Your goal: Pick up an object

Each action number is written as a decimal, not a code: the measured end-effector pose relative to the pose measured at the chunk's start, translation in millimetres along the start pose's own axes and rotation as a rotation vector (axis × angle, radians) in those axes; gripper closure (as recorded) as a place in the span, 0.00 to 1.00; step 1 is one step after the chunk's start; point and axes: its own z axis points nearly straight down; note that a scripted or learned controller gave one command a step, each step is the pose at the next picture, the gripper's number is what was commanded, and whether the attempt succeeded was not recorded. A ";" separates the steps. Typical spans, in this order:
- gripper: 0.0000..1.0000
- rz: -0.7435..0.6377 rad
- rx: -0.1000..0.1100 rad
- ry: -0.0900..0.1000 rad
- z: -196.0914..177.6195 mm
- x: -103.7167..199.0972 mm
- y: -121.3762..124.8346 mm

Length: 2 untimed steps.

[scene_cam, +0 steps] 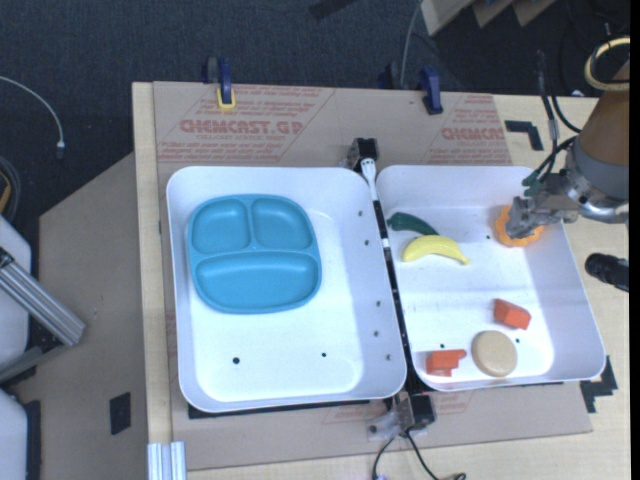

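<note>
Nearest the camera, a tan round piece (494, 353) and two orange blocks (446, 360) lie untouched in the right bin (560, 298). Further back, a yellow banana (434, 251) (a green piece (410, 223) just behind it). At the far right, the gripper (523, 218) is down on an orange ring (519, 231); whether it has clamped, I cannot tell. Grasp stage, I'd say; next comes a secure close and straight lift.
</note>
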 end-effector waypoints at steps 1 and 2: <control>1.00 0.000 0.001 0.000 -48.2 -4.2 9.9; 1.00 0.000 -0.001 0.000 -105.9 -11.2 19.7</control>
